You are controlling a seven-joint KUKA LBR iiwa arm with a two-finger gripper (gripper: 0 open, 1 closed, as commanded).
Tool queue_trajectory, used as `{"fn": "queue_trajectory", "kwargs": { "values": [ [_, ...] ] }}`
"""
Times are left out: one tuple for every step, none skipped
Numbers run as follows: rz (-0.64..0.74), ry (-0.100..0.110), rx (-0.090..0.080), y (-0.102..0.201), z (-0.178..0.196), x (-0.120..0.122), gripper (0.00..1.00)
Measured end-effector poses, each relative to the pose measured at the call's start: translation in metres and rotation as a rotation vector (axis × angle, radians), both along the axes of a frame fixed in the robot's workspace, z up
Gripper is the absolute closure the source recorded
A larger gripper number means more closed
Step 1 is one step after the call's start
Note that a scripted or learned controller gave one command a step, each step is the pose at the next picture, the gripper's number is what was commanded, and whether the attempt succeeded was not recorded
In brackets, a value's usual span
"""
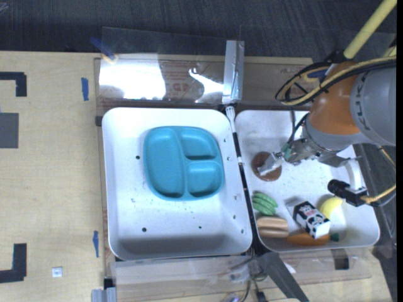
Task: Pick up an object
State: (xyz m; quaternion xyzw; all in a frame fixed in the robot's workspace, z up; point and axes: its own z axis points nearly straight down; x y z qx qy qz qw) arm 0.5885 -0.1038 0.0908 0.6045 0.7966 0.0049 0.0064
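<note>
My gripper (pixel 274 161) reaches into the right bin (pixel 371 231) from the right, low over a round brown object (pixel 264 168) near the bin's left wall. Its metal tip overlaps the top of that brown piece. Toward the bin's front lie a green pea pod (pixel 264 202), a tan hot dog bun (pixel 272 226), an orange carrot (pixel 308 236), a black and white toy (pixel 310 214) and a yellow lemon (pixel 332 207).
The left bin (pixel 119 225) holds a blue divided plate (pixel 184 162). A clear plastic sheet and a metal bracket (pixel 233 71) stand behind the bins. Yellow and black cables (pixel 315 74) loop above the arm's orange band (pixel 334 112).
</note>
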Motion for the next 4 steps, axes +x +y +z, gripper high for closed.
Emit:
{"fn": "queue_trajectory", "kwargs": {
  "values": [
    [-0.084, 0.002, 0.005, -0.013, 0.000, -0.012, 0.00],
    [-0.250, 0.003, 0.001, 0.001, -0.001, 0.014, 0.00],
    [-0.389, 0.005, 0.003, 0.009, -0.001, 0.037, 0.00],
    [-0.321, 0.003, 0.000, 0.012, -0.001, 0.043, 0.00]
  ]
}}
